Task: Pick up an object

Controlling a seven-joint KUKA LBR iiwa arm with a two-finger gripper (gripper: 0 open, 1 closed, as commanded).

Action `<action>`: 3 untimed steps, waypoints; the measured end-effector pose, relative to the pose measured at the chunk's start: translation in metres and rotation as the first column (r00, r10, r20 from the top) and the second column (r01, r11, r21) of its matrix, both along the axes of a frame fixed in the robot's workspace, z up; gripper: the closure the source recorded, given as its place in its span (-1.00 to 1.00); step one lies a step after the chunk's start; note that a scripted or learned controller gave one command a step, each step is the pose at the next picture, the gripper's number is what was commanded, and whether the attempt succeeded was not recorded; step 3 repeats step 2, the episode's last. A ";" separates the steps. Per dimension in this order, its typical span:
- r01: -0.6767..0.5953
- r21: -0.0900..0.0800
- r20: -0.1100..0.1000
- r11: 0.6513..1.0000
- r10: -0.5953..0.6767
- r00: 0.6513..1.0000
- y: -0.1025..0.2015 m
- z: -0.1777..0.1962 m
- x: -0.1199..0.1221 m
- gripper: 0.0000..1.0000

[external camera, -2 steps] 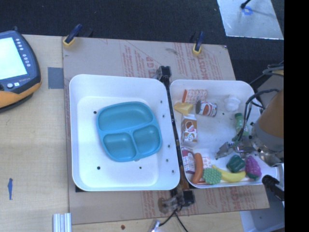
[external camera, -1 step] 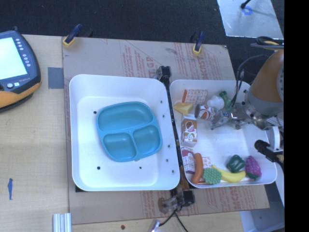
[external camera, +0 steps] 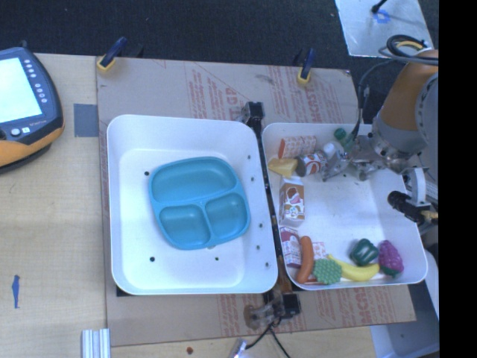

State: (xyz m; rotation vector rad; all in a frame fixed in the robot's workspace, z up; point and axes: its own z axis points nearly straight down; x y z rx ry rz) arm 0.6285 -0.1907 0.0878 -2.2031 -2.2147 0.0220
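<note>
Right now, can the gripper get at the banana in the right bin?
Probably yes. The banana lies near the right bin's near wall, wedged between the broccoli, green pepper and grapes. The gripper sits at the far end, with bare bin floor between. Tight neighbours could foul a grasp.

Tray [external camera: 198, 212] in left bin [external camera: 127, 200] (centred)
</note>
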 end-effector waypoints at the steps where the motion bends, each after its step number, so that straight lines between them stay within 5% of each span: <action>1: -0.005 -0.002 0.005 1.000 0.005 1.000 0.000 0.010 0.002 1.00; 2: -0.005 -0.002 0.004 1.000 0.005 1.000 0.000 0.010 0.002 -1.00; 3: -0.005 -0.002 0.004 1.000 0.005 1.000 0.000 0.010 0.002 -1.00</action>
